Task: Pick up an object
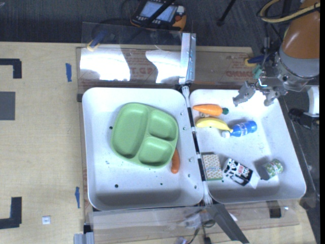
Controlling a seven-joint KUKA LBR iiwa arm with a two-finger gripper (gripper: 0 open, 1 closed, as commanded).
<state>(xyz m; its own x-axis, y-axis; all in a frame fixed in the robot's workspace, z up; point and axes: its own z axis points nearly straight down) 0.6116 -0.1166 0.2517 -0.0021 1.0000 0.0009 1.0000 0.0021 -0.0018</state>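
My gripper [256,95] hangs over the far edge of the right bin [289,136], fingers spread apart with nothing between them. Below and to its left lie a carrot [208,109], a yellow banana [212,124] and a blue bottle [243,128]. Nearer the front of that bin sit a patterned sponge-like pad [212,166], a black-and-white packet [237,172] and a small green-and-silver object [272,168].
The left bin [96,136] holds a green divided plate [144,134] with an orange sausage-shaped item [175,161] at its right side. A clear panel and metal post [187,57] stand behind the bins. Cables and a handheld device [157,11] lie beyond.
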